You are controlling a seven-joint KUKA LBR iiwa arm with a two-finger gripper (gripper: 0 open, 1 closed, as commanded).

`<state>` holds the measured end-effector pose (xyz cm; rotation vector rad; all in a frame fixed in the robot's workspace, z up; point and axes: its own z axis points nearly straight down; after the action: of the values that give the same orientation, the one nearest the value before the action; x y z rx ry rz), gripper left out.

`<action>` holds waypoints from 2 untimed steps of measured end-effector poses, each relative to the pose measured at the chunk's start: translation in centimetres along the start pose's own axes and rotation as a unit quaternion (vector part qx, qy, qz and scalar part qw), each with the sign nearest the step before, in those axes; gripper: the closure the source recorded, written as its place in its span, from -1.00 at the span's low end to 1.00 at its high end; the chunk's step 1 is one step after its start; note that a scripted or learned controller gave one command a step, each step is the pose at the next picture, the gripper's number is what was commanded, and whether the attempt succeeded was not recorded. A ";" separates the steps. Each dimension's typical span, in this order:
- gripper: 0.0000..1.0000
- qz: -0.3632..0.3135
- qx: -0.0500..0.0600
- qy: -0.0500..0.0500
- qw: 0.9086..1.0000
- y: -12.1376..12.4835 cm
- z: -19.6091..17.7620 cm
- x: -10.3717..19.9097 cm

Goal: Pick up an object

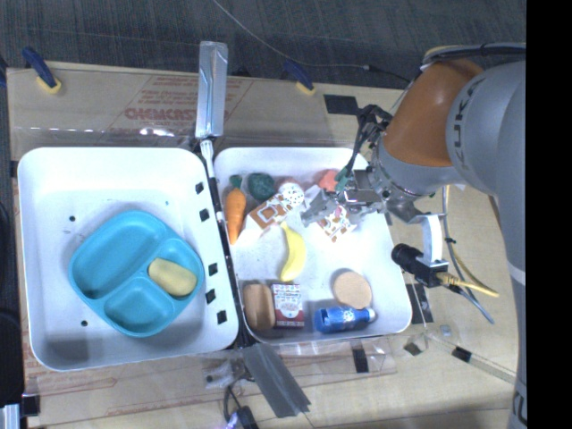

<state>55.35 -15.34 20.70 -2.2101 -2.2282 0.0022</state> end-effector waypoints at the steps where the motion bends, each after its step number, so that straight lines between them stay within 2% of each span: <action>1: -1.00 -0.010 0.003 0.000 1.000 2.2 7.0 -1.6; 2: -1.00 -0.053 0.001 0.000 0.999 2.1 11.7 4.1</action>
<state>57.38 -11.25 9.04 -2.0879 -2.3408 0.0037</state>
